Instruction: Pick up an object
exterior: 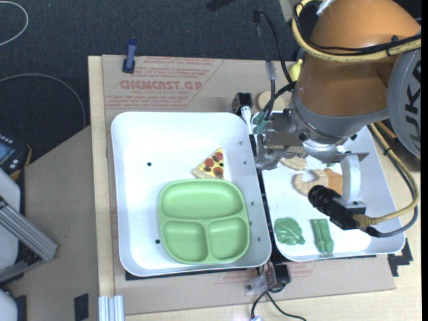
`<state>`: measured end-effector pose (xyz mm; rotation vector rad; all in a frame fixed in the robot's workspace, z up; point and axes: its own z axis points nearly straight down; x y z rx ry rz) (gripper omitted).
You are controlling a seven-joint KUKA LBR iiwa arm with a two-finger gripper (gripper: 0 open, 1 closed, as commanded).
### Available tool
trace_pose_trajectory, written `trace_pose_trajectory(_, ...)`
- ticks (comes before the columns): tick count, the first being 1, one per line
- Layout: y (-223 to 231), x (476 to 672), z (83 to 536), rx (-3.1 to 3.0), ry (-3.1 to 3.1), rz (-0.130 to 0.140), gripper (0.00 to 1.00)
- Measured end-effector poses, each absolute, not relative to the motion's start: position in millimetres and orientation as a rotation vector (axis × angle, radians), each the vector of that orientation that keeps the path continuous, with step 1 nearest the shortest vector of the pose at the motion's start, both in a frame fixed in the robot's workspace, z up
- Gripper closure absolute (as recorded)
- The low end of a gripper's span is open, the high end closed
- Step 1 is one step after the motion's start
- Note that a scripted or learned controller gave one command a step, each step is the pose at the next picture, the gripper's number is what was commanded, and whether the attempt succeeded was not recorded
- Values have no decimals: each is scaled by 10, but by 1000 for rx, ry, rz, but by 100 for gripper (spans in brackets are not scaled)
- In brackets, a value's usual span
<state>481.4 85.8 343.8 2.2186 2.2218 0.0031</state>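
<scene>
While the arm (pixel 354 59) leans in from the right over the right bin (pixel 384 179), its bulky grey and orange body covers much of that bin's far half and hides what lies beneath it. Two white bins sit side by side on the worktop (pixel 107 92), which is a brown board printed with red lettering.

Toward the near side of the left bin (pixel 134 179) lies a green divided plate (pixel 202 220) with three compartments, and a toy pizza slice (pixel 210 165) rests just beyond the plate's far edge, near the wall shared by the bins. At the near end of the right bin lie a green leafy piece (pixel 289 231) and, just beside it, a green bean pod (pixel 322 235). Tan pieces (pixel 321 180) that look like bread or pastry show farther back, partly under the arm's wrist.

The gripper (pixel 294 154) is low over the far-left part of the right bin, close to the tan pieces. Its state I cannot tell, nor whether it touches or holds anything. A black cable fitting (pixel 332 206) hangs beside the wrist.
</scene>
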Motion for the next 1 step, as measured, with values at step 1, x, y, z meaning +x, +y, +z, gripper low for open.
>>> trace_pose_trajectory(1, 862, 4819, 3538, 2217, 2221, 5, 100)
